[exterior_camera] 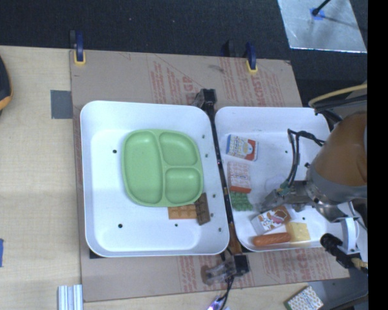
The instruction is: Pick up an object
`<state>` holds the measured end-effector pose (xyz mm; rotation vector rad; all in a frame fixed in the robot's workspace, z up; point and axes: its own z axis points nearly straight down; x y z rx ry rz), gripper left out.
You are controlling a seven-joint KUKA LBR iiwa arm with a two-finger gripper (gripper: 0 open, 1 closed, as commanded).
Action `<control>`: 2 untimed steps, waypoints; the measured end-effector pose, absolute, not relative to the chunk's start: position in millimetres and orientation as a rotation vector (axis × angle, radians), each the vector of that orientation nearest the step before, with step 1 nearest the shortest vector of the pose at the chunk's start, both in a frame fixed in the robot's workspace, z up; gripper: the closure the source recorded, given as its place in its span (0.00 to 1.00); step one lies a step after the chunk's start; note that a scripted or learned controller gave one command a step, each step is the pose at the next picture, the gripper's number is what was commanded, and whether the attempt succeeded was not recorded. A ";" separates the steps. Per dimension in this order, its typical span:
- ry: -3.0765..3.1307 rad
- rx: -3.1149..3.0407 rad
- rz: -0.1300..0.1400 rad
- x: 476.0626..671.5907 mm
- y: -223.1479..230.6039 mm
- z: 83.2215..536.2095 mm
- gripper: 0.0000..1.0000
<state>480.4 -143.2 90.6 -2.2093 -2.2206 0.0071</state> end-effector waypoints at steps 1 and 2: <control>-2.227 -2.210 0.006 483.1 -145.7 101.8 1.00; -2.232 -2.216 -0.007 478.3 -109.4 216.9 1.00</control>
